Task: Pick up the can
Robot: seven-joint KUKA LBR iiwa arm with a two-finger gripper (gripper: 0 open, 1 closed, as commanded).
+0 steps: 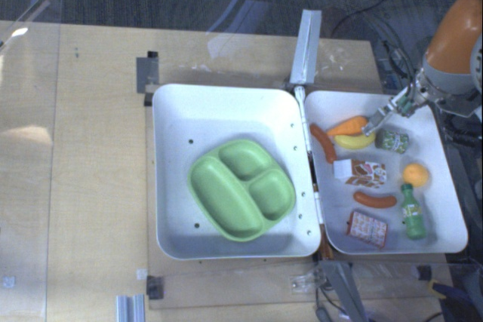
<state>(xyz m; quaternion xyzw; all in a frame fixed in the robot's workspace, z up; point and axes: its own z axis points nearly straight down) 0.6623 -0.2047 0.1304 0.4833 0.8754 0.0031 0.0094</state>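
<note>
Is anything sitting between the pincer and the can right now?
Nothing visible. The pincer hangs over the banana, and the can lies just to its right in the view, top uncovered. The banana lies beside the can.

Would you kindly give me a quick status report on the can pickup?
Gripper low over the right bin, holding nothing visible. Can lying just beside it, not lifted. Banana and carrot crowd the gripper's other side.
</note>
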